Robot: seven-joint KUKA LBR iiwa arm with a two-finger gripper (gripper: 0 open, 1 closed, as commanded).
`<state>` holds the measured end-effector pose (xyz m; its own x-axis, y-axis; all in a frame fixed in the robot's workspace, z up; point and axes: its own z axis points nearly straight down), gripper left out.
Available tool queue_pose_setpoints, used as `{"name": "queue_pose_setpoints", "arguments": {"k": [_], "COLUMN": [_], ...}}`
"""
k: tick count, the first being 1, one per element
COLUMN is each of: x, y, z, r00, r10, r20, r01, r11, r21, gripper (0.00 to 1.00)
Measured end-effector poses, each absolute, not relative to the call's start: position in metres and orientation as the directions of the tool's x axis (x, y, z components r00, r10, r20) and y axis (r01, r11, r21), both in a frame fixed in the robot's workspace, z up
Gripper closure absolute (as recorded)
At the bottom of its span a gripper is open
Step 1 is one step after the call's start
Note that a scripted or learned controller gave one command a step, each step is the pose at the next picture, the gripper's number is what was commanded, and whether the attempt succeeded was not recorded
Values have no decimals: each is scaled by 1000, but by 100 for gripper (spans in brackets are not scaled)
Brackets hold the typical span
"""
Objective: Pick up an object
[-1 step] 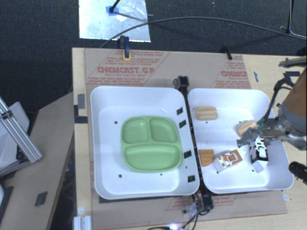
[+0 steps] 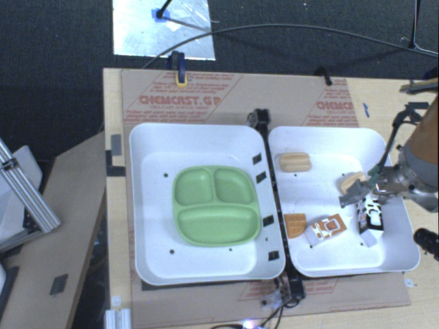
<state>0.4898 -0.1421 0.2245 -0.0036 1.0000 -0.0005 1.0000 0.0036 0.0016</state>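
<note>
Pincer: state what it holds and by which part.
Cannot be told: the pincer hangs over the right bin beside a tan block, but no item is seen between its tips.

Left bin [image 2: 147, 184] with green divided plate [image 2: 216, 205], right bin [image 2: 398, 252] with bread roll [image 2: 295, 162], cracker [image 2: 295, 225], small cartons [image 2: 325, 229], gripper [image 2: 360, 192] low inside.

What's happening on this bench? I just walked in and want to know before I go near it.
A grey robot arm reaches in from the right over the right bin. Its tool sits low among small items there: a tan block, an orange square, a small printed box and a black-and-white piece. Whether it grips anything can't be seen. The left bin holds a green divided plate.
</note>
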Motion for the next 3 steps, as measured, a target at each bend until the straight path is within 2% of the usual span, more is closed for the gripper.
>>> {"name": "queue_pose_setpoints", "arguments": {"k": [2, 3], "x": [496, 497], "y": [-122, -123], "z": [122, 100], "r00": [-1, -1], "r10": [1000, 1000], "r20": [1, -1], "r01": [1000, 1000], "r11": [1, 1], "r21": [-2, 3], "gripper": [0, 0]}}
